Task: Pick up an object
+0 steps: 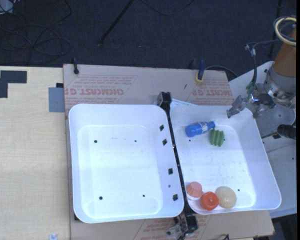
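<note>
My gripper hangs at the upper right edge of the right bin, its two fingers spread apart with nothing between them.

Working from the left: the left bin offers me nothing to take. The candidates all lie in the right bin. Along its near edge sit three small rounded pieces in a tight cluster: a pink disc, a red ball-like piece touching it, and a pale cream one just beside that. I judge them light but smooth and round, apt to roll or squirt out of a pinch, and crowded enough that a finger would knock a neighbour.

Further back, nearer my gripper, lies a blue bottle on its side, and just to its right a green ribbed piece. The bottle looks like light, stiff plastic, likely slick; I would close across its narrow width at mid-body, fingers square to its long axis. The green piece's ridges should give better grip, so I would favour it, taken across its short side.
</note>
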Tool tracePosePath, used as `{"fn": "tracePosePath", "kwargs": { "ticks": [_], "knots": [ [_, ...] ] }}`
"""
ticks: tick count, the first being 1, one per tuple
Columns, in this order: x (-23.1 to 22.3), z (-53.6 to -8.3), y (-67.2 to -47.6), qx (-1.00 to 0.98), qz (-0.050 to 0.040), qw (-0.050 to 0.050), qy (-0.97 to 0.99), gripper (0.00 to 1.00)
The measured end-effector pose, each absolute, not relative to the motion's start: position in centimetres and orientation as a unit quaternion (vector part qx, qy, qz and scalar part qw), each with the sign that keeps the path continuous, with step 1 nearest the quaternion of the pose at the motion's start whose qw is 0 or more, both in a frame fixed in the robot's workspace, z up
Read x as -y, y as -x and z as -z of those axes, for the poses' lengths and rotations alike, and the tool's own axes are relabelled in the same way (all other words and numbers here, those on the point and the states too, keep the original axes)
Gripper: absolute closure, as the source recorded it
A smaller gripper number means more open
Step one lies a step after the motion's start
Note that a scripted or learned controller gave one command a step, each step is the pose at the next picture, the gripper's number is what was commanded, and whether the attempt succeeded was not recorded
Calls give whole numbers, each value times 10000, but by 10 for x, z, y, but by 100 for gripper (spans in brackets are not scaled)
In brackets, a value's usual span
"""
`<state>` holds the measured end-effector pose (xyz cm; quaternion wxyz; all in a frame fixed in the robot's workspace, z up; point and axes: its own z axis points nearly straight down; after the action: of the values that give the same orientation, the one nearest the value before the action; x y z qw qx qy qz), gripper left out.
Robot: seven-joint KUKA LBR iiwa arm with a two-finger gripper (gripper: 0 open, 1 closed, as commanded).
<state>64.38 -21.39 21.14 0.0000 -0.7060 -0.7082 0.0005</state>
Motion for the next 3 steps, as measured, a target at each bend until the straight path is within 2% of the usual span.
{"fn": "tracePosePath", "kwargs": {
  "ticks": [1,2,3],
  "knots": [
    [214,-222,-644,7091,-5,-3,7051,100],
    [214,-221,-644,7095,-10,0,7047,0],
    [214,-221,-644,7095,-10,0,7047,0]
  ]
}}
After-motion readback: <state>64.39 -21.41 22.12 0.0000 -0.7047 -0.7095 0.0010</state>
